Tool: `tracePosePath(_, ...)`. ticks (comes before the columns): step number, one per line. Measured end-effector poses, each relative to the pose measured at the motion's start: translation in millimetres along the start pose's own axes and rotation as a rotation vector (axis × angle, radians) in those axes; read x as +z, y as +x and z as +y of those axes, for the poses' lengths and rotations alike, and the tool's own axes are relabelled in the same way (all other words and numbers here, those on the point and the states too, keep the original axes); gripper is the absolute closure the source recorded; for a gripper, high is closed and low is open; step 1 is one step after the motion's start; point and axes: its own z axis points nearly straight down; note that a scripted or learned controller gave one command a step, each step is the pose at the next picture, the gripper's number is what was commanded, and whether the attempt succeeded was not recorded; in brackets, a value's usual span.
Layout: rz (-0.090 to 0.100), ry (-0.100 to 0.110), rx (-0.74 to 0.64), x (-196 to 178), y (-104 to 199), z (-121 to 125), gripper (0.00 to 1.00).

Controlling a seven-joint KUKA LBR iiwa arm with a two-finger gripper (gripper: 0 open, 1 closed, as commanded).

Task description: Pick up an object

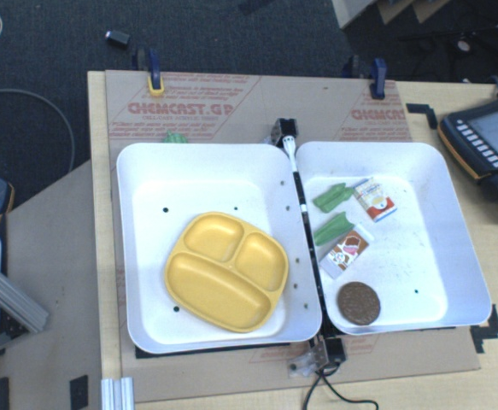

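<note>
While 2 shallow white bins sit side by side on the tabletop (231,101), the camera view looks down on them at a slant. The left bin (146,178) holds 1 yellow divided tray (225,269), which has 3 compartments and lies turned at an angle, closer to the bin's near edge than its far edge.

The right bin (419,186) holds 5 small things, all gathered in its left half. 1 green piece (331,197) lies toward the far side, near the divider between the bins. Just to its right sits a small red and white carton (374,200), tilted. Nearer the camera lies a 2nd green piece (331,228), also slanted, and just beside it a flat packet (346,250) with a red and white print. Closest to the near rim rests a round brown disc (359,302), apart from the packet.

2 blue clamps (154,68) hold the far edge of the brown board under the bins. A black and orange handheld pendant (483,139) lies at the right edge of the tabletop. Cables trail over the dark floor (43,49) at left.

As for the hand, I cannot tell whether it is spread or pressed together.
</note>
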Motion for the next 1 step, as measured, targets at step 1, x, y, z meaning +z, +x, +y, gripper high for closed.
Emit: tracePosePath(1,0.009,0.019,-0.001,125.6,21.8,10.7,1.00)
